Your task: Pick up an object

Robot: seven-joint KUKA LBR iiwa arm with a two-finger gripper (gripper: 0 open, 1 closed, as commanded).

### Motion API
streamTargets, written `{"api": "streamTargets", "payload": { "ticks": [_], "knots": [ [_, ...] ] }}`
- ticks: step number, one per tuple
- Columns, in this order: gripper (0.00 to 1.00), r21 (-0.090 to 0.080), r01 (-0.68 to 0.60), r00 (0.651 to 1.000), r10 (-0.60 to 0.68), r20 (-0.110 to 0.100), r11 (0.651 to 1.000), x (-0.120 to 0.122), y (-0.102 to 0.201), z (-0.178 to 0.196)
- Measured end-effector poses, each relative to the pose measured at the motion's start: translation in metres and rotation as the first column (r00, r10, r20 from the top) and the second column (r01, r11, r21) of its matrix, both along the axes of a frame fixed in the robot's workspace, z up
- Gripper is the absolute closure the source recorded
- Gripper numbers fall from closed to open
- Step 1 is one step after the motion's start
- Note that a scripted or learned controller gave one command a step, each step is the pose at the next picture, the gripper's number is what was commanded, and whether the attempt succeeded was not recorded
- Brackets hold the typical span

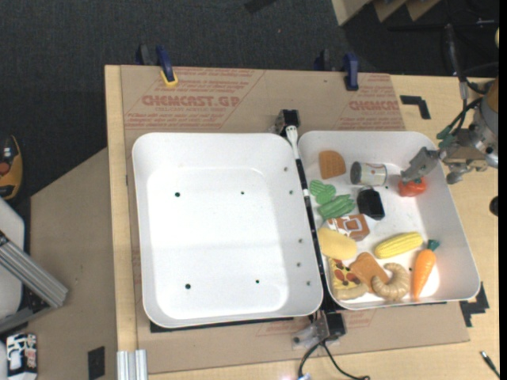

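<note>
Nearest the camera, along the front edge of the right bin (467,269), a carrot (424,269) with a green top stands just beside a pretzel-shaped brown piece (392,282) and a flat pizza-like slice (345,277). Just behind them lie a yellow corn cob (398,245) and a pale yellow lump (337,245), with a small brown-and-white piece (349,226) touching that lump's far side. Farther back, close to the divider between the bins, sit a green leafy toy (329,199) and a black rounded object (370,203). Beyond these are an orange-brown wedge (332,164) and a small grey cylinder (368,173). At the far right side of this bin the gripper (417,170) reaches in from the right, its grey fingers pointing down at a red object (412,186) that lies right beneath them; whether the fingers are parted or closed on it cannot be told. The left bin (158,158) lies beside it on the tan bench board (238,93), which two blue clamps (165,63) hold at its far edge.
</note>
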State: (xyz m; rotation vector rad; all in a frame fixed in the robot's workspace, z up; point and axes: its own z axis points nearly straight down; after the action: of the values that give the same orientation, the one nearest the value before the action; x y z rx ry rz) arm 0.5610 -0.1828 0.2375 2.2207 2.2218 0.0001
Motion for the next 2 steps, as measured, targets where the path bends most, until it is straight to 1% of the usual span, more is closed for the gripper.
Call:
{"api": "streamTargets", "payload": {
  "ticks": [1, 2],
  "knots": [
    [0.0, 0.005, -0.004, 1.0, 0.004, -0.008, 1.0, 0.02, 0.056, -0.118],
    [0.0, -0.001, -0.003, 1.0, 0.003, 0.005, 1.0, 0.05, 0.088, -0.153]
  ]
}}
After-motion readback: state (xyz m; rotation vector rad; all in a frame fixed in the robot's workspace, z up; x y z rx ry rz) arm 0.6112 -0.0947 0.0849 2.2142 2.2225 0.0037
